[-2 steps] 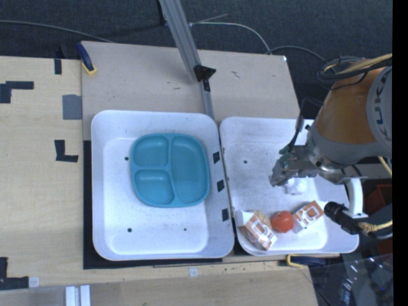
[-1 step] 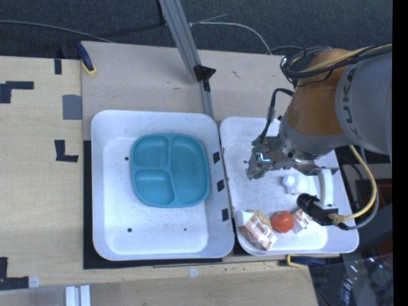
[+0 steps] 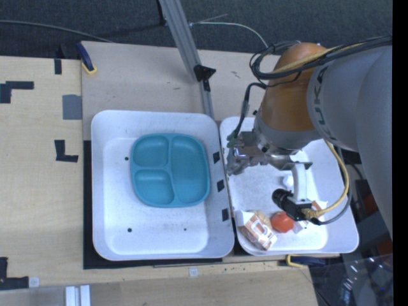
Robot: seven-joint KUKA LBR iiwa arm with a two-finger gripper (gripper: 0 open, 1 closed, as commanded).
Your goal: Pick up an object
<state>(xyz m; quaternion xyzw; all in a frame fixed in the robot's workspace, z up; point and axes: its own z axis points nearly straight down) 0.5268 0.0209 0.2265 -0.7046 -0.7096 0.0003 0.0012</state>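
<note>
over the right bin's [image 3: 341, 238] left half, the gripper [image 3: 237, 159] hangs low near the divider between the two bins; how far it is open cannot be told from this slanted view, and nothing can be seen held in it. behind it, toward 1 o'clock, the arm's orange band [image 3: 287, 101] and grey body [image 3: 357, 94] cover much of that bin. toward 5 o'clock from the gripper, by the bin's near rim, lies a small tan and white packet [image 3: 258, 230], its long axis running roughly from 10 to 4 o'clock. just beside it, at its 2 o'clock, sits a round red object [image 3: 281, 222], with no clear long axis. a black fitting [image 3: 285, 200] on a yellow cable [image 3: 345, 183] hangs just above the red object. at 9 o'clock from the gripper, the left bin [image 3: 108, 228] carries a teal divided plate [image 3: 170, 169], three compartments up, lying flat and well apart from the gripper.
</note>
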